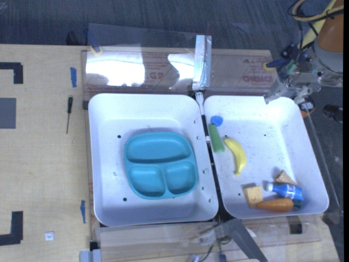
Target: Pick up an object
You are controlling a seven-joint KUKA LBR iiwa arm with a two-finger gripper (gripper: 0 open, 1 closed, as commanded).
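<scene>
Single fixed camera above the bench, slanted downward, taking in both white bins (262, 212), moderately far

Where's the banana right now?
The banana lies in the right bin, near its left wall and toward the middle, just right of the green marker with the blue cap, apart from the cluster at the bin's front-right corner.

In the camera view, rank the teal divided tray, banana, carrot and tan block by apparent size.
Largest to smallest:
1. teal divided tray
2. banana
3. carrot, close to the banana, so unsure
4. tan block
</scene>
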